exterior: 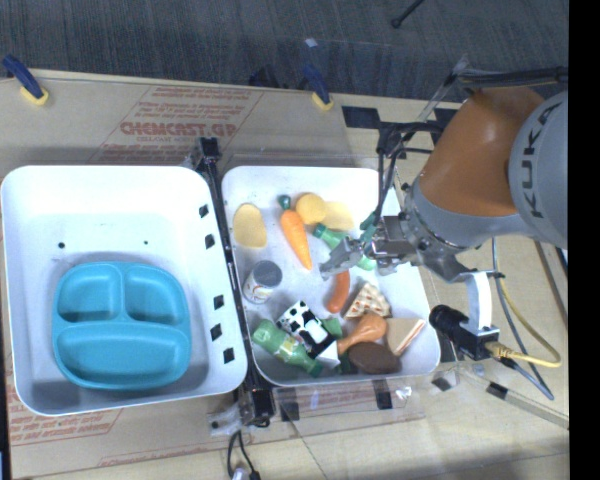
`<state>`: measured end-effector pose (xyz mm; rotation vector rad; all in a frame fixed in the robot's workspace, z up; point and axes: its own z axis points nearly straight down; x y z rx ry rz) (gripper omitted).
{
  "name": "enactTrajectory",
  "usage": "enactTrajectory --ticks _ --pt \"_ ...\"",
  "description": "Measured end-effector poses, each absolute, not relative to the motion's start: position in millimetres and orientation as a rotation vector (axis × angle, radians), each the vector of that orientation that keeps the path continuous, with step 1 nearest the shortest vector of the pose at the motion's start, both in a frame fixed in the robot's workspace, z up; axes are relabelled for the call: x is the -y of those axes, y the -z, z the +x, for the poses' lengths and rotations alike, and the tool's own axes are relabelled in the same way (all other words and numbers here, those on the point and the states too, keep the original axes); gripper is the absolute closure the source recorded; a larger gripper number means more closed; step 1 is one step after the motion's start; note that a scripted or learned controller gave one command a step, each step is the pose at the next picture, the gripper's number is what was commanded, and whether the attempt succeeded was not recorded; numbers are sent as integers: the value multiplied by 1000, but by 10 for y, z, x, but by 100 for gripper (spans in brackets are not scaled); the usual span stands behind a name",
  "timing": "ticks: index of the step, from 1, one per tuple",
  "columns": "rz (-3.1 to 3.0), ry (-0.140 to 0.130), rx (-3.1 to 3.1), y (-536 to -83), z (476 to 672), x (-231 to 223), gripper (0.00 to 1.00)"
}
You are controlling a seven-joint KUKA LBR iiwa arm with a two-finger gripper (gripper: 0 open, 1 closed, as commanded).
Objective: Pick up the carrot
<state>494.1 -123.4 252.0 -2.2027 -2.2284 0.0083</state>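
Observation:
The carrot (296,236), orange with a green top, lies slanted in the upper middle of the right bin (280,180). My gripper (344,258) hangs low over the bin, just right of the carrot's lower tip and apart from it. Its two metal fingers (331,264) point left with a small gap, and nothing sits between them. A short orange-red piece (338,291) lies right below the fingers.
Around the carrot lie a yellow fruit (311,208), a pale yellow piece (248,225), a small can (265,276), a cow-patterned box (305,323), a green bottle (275,338), a pizza slice (368,301) and a drumstick (365,330). The left bin (40,198) holds a blue divided plate (122,323).

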Motion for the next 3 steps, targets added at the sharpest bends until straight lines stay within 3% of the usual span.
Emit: enactTrajectory --ticks 1,2,3 --pt "-2378 -20 2033 -1273 5735 1253 0" --pt "-2795 12 1451 -1006 6071 1573 0" --pt "-2966 -11 1013 -917 6039 973 0"
